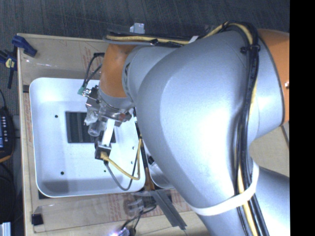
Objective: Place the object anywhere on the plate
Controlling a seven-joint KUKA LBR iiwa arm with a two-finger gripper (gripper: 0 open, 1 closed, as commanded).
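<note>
A dark rectangular plate (78,127) lies flat in the left white bin (49,146), left of its middle. My gripper (93,123) hangs over the plate's right edge, below the orange wrist band (113,73). The gripper's body and the arm cover that edge of the plate. From this angle I cannot make out anything held at the gripper's tip. I can pick out no separate loose object in the bin.
The grey arm (206,117) covers the whole right side, leaving just a sliver of the right bin (158,180). A yellow cable (123,173) loops from the wrist over the left bin's floor. Blue clamps (22,44) sit at the bench's top left corner.
</note>
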